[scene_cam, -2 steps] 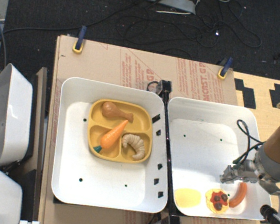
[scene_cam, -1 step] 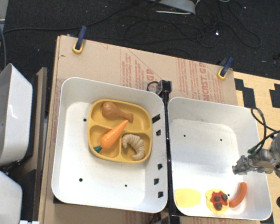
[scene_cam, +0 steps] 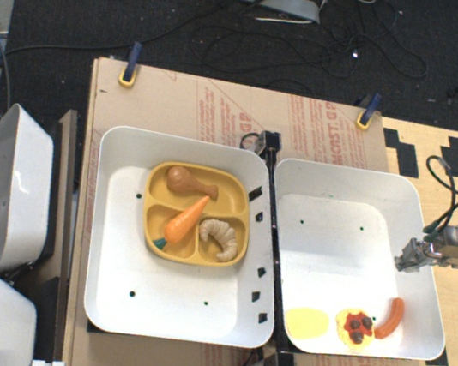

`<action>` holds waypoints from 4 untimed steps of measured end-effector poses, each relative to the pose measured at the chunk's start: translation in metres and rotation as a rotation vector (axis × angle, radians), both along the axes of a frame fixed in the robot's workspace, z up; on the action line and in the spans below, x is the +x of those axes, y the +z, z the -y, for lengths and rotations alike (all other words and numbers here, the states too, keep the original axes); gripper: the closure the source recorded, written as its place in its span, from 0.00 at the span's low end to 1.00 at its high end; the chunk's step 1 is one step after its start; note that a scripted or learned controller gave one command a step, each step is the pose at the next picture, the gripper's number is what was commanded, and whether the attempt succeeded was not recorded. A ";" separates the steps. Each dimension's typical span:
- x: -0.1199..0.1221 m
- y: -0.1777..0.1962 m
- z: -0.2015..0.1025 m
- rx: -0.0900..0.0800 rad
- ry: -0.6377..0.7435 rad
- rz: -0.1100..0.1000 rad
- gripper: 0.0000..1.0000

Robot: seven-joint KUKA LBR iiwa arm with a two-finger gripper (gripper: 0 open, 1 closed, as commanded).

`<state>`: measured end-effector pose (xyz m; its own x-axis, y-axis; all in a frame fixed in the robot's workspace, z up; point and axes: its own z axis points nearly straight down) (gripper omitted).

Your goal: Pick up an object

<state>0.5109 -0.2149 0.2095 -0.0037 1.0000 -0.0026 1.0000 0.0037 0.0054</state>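
In the right bin (scene_cam: pixel 341 188), near its front edge, lie a flat yellow disc (scene_cam: pixel 306 323), a small red and yellow pizza-like piece (scene_cam: pixel 356 325) and a red sausage (scene_cam: pixel 390 318). The left bin (scene_cam: pixel 107 288) holds a yellow divided plate (scene_cam: pixel 156 181) with a drumstick (scene_cam: pixel 191 183), a carrot (scene_cam: pixel 186 219) and a pale shrimp-like piece (scene_cam: pixel 220 236). My gripper (scene_cam: pixel 410 257) hangs over the right bin's right rim, up and slightly right of the sausage, with nothing visibly in it.
The bins sit on a cardboard sheet (scene_cam: pixel 326 124) clamped at the back by two yellow clamps (scene_cam: pixel 129 66). White tubs (scene_cam: pixel 1 192) stand off the bench to the left. Cables run across the dark floor behind.
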 end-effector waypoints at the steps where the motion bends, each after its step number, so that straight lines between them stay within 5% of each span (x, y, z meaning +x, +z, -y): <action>1: 0.002 0.053 0.000 -0.001 0.000 0.002 1.00; 4: 0.016 0.032 -0.172 0.004 0.005 -0.007 1.00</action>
<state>0.5266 -0.0424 0.2417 -0.0089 1.0000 0.0018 1.0000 0.0089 -0.0016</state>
